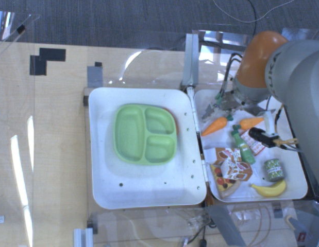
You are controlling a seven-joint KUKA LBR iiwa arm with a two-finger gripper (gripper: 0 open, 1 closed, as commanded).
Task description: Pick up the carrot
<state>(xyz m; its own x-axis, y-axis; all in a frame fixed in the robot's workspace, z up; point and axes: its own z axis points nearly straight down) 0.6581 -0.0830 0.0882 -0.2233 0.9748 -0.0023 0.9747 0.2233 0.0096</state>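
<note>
the pincer (217, 107) hangs in the right bin (302, 189), just above the carrot (215, 126); its grip state can't be told.

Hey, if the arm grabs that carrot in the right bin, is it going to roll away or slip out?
The carrot looks like a smooth, tapered plastic toy, so it probably stays stiff but may slip toward its thin end. Its round body, lying flat on the right bin, would likely roll if nudged sideways. It seems light for its size. The end effector sits just above it.
</note>
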